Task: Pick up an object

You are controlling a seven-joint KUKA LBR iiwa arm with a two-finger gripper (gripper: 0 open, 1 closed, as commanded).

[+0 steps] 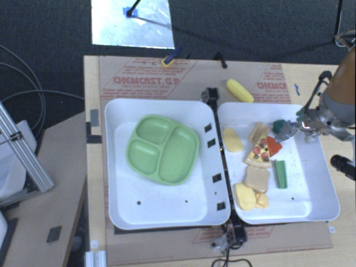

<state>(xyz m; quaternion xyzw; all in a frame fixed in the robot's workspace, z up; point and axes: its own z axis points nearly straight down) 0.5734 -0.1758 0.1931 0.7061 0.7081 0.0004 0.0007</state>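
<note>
Low over the top right part of the right bin (320, 174) - the gripper (285, 128), at the end of the grey arm (339, 102) coming in from the right. Too small and blurry to say how far open; cannot tell if anything is held. Something bluish-green right at its tip, maybe part of the tool, maybe a toy - hard to know. Closest thing to grab: the red piece (273, 147), just below the gripper and a tiny bit to the left, touching the pizza slice (260, 153). Long way of the pizza slice: up and down the bin, a little tilted. So probably a short move down and left, then a drop. Beside the gripper to the left, a tan toy (258, 131). Further left, a yellow lump (232, 139) near the wall between the bins. Lower down, the green stick (281, 173), standing lengthwise up and down the bin, apart from the rest and so maybe easy to pinch. Next to it a piece of toast (257, 178), and below that two yellow bits (248, 197). All of these packed close, so a risk of bumping a neighbor. In the left bin (114, 143), a green plate (163, 149) with three parts. Outside the bins, a toy corn (240, 90) on the brown cardboard (144, 79). Under it all a pale bench, then dark floor (44, 26) with cables and a shiny sheet (132, 15).
</note>
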